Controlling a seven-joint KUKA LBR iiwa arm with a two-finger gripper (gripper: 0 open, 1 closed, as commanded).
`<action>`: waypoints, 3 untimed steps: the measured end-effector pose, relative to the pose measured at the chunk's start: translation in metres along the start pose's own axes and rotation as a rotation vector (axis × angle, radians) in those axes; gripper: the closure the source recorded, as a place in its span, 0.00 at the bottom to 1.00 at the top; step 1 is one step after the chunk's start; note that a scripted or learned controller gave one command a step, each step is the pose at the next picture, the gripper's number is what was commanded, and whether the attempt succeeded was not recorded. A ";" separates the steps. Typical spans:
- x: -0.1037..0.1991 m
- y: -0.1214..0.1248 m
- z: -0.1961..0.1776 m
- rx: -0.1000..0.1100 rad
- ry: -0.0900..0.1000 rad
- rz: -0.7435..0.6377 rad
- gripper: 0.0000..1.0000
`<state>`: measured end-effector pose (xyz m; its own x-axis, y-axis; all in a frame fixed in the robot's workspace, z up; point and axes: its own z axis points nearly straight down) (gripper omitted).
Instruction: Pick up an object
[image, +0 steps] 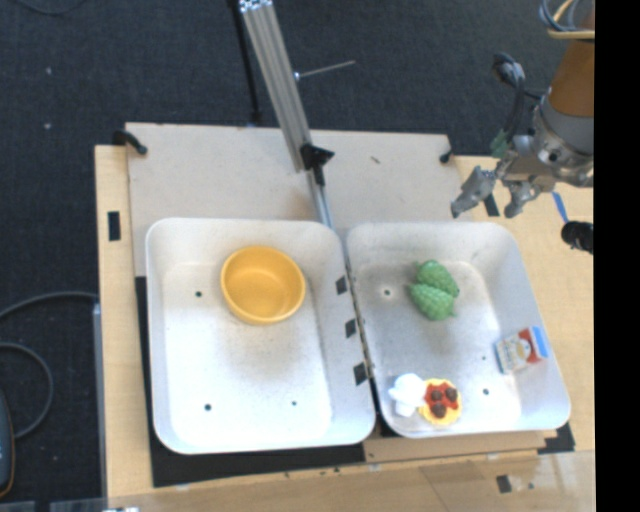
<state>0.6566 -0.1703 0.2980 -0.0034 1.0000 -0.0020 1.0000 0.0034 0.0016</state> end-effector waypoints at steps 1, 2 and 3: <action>0.000 0.000 0.000 0.000 -0.001 0.000 0.00; -0.001 -0.010 0.058 0.007 0.000 0.004 0.00; -0.007 -0.020 0.113 0.006 -0.001 0.005 0.00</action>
<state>0.6370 -0.1780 0.1849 0.0012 1.0000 -0.0028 1.0000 -0.0012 -0.0042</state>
